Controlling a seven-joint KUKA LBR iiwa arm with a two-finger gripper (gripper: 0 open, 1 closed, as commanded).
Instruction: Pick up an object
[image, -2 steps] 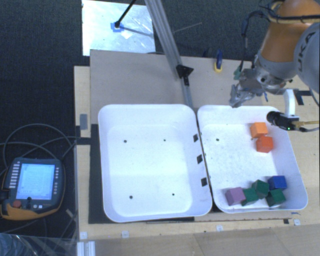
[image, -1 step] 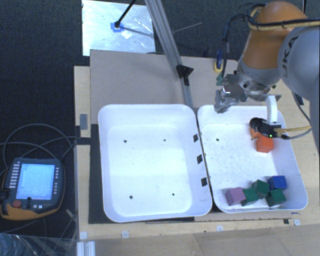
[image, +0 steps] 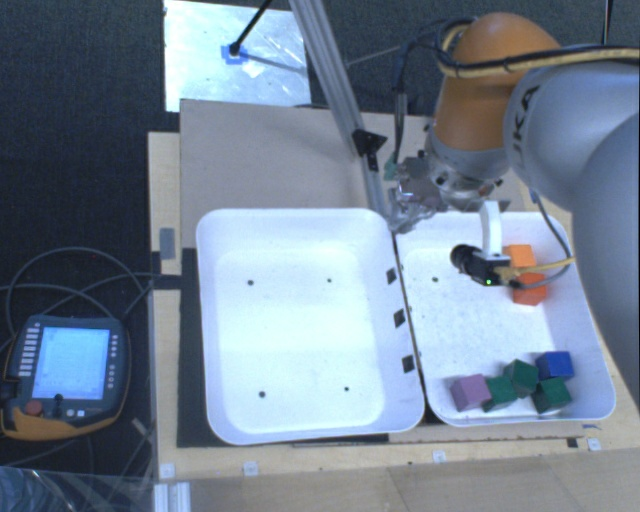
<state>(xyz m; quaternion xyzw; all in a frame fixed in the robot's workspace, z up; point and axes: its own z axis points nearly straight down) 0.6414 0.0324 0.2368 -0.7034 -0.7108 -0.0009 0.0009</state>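
The right white bin (image: 590, 340) holds several small blocks. Two orange blocks (image: 524, 272) lie near its far right side. Along its near edge sit a pink block (image: 467, 390), three green blocks (image: 521, 378) and a blue block (image: 555, 363), packed close together. My gripper (image: 408, 208) hangs over the far left corner of the right bin, close to the rim shared by the two bins. It is well away from the blocks, and I see nothing in it. The grey arm with its orange band (image: 485, 90) comes in from the upper right.
The left white bin (image: 215, 300) stands beside the right one, and their adjoining rims (image: 405, 320) carry small black clips. A slanted metal pole (image: 335, 90) rises just behind the gripper. A teach pendant (image: 65, 375) with its cable lies on the floor at the left.
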